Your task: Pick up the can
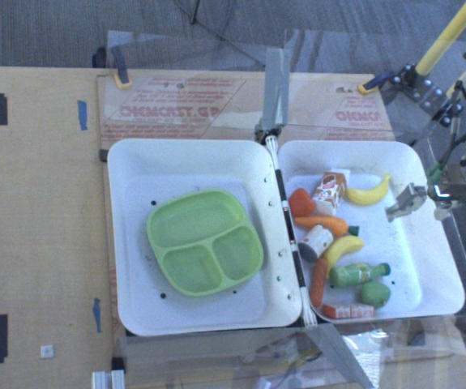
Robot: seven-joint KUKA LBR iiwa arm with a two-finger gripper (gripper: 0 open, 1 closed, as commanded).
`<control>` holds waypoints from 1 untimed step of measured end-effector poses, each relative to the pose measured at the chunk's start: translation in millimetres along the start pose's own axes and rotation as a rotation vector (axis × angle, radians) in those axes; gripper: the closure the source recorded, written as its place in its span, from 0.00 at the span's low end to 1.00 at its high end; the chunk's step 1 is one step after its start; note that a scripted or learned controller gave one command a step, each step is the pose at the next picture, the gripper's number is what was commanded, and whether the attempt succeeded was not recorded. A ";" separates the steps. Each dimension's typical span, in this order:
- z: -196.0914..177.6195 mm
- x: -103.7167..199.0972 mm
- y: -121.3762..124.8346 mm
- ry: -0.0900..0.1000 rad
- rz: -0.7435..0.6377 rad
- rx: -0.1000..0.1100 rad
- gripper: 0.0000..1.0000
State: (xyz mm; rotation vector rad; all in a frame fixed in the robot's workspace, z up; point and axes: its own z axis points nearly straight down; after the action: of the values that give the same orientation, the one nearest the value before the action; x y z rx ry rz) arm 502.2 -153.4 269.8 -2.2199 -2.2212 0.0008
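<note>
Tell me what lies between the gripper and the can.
In the camera view, bare white bin floor and a carrot lie between the gripper and the can.

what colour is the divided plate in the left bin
Light green; the divided plate shows best in the camera view, lying in the left white bin.

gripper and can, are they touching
Apart. The camera view shows the gripper near the bin's right side, with bare white floor between it and the can.

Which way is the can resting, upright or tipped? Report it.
Tipped. The can lies on its side in the right bin, its dark end facing the divider, between the carrot and a banana.
</note>
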 end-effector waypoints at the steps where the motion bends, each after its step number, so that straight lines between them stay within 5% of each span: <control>1: 172.0 -7.7 -22.6 0.000 -0.062 -0.002 0.00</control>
State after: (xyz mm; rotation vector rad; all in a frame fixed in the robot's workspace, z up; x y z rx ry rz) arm 479.4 -161.0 97.9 -2.1507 -2.2908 -0.0013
